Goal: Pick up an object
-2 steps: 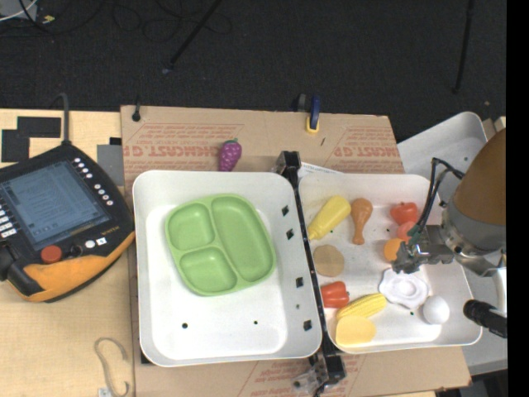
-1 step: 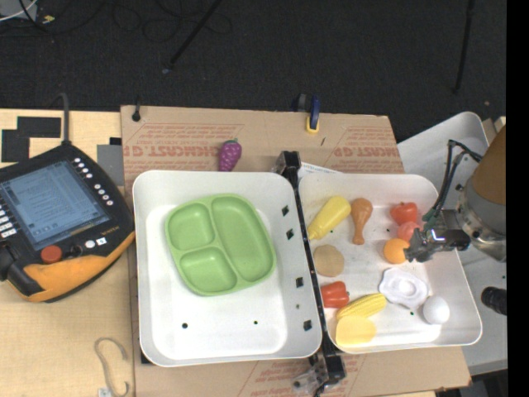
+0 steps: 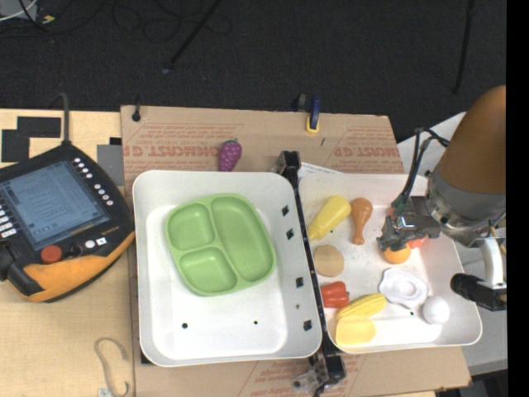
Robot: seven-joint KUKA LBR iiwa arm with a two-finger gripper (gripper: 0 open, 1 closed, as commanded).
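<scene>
Tool (image 3: 400, 240) over small orange ball (image 3: 397, 255) — perhaps touching.

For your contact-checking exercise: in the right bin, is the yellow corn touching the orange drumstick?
Apart. The camera view shows a strip of white bin floor between the yellow corn and the orange drumstick lying to its right in the right bin.

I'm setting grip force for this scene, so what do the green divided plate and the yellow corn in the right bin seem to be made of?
The green divided plate looks like rigid moulded plastic: one even colour, rounded compartment walls, a soft sheen. The yellow corn in the right bin seems to be toy plastic too, smooth and uniformly coloured with a faint gloss; whether it is hard or squeezable cannot be told.
</scene>
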